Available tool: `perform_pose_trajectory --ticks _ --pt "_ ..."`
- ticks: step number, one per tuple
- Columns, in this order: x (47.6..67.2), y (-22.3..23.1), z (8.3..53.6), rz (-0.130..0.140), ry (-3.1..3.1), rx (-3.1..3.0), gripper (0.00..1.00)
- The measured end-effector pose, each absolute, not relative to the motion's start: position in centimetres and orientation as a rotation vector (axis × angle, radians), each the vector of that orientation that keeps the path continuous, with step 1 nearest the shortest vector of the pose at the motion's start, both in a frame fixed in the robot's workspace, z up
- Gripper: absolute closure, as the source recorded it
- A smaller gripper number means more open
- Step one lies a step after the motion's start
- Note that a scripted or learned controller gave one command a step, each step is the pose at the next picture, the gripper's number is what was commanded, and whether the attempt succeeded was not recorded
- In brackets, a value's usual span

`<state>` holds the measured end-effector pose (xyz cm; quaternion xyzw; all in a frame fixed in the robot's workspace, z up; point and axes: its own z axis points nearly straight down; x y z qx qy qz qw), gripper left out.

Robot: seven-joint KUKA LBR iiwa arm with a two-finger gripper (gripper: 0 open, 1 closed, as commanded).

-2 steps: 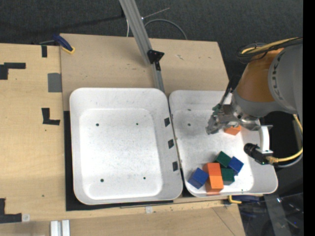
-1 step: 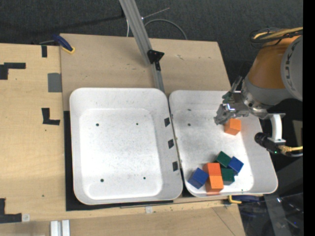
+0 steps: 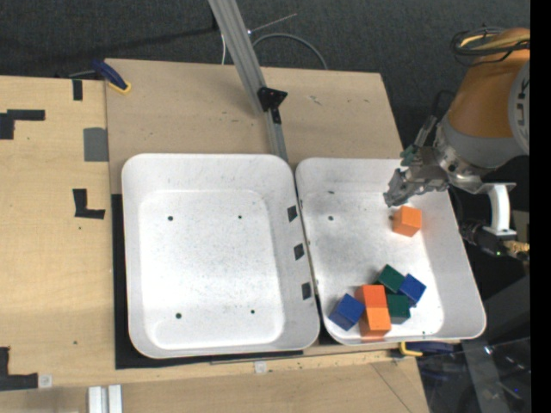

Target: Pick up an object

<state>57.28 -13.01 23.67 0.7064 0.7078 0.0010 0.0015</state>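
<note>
Camera view: arm (image 3: 486, 101) reaches from right, wrist over right bin (image 3: 344, 188), above orange block (image 3: 407, 221).

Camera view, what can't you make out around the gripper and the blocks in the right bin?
- Gripper: too small and blurred in the camera view to tell whether its fingers touch the lone orange block just below.
- Block pile in the right bin: blocks overlap, so the exact count and which ones are stacked stay unclear.
- Arm: cut off by the right edge.
</note>
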Motion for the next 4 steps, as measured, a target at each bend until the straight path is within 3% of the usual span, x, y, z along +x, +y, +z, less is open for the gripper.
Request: perform_pose_trajectory --ticks 4 --pt "64.8 7.0 23.3 0.001 2.227 2.216 1.0"
